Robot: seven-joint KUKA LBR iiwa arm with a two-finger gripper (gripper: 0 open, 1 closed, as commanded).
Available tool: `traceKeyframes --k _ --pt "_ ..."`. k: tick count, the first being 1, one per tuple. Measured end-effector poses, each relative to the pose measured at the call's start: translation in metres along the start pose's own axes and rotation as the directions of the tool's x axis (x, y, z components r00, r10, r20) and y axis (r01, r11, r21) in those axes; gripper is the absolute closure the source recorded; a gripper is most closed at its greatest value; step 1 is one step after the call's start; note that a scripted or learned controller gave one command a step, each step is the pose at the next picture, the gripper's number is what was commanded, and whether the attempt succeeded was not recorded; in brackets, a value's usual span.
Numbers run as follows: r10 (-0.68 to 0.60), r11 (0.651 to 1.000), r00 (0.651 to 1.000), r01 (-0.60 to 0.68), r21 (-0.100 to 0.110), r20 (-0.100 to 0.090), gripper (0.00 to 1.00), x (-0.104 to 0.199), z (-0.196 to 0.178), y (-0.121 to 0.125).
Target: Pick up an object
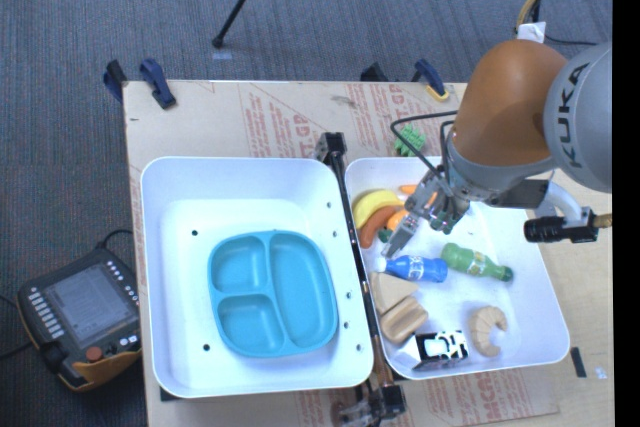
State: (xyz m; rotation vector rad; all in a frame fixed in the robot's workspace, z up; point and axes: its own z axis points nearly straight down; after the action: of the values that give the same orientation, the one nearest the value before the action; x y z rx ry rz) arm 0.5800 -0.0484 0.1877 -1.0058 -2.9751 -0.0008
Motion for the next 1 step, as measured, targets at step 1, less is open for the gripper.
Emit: traceKeyframes --k 1 --pt "-0.34 0.94 0.94 0.34 -0.001 0.002 0.0 -0.0248 -0.0004 0.0312"
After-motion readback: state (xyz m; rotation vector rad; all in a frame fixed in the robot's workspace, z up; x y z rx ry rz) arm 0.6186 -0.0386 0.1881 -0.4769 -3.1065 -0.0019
